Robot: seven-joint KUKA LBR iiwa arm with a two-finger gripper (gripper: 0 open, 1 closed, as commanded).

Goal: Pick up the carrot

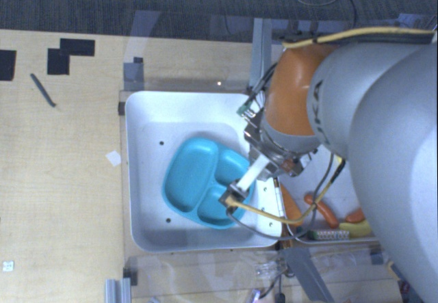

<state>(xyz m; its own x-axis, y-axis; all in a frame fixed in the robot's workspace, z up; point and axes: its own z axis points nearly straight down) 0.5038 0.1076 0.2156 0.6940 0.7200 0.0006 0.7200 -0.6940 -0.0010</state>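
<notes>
In the camera view, I am hanging my tool point(272, 156) over the right edge of the blue dish point(195, 175), which is lying in the white bin point(145, 158). My own wrist is covering the tool from above, so I cannot tell whether it is wide or narrow, and I am seeing nothing carried in it. The orange tapered piece I am taking for the carrot point(291, 207) is lying just right of the blue dish, past the bin wall and partly under my arm. Further right of the dish, another orange piece point(321, 211) and a yellow-green one point(352, 228) are lying close together, so I am naming the carrot with some doubt. I am judging the pick as not yet done: the reach, the grasp and the lift are all left.
</notes>
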